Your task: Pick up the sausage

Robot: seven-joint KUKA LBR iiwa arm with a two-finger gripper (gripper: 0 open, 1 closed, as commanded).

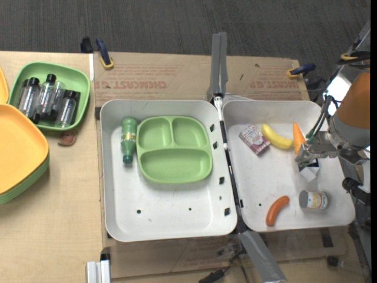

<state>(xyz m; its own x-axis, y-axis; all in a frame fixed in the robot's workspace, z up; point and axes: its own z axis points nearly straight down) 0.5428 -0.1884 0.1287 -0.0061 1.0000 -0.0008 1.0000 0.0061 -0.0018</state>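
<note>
Fingers, grip unclear, over right white bin; grey carpet beyond bench.

The cardboard sheet under the two bins carries red printed lettering along its far edge, once above each bin. It stands upside down to the camera and is too blurred to read. The labels on the small packet and the can are also unreadable.
</note>
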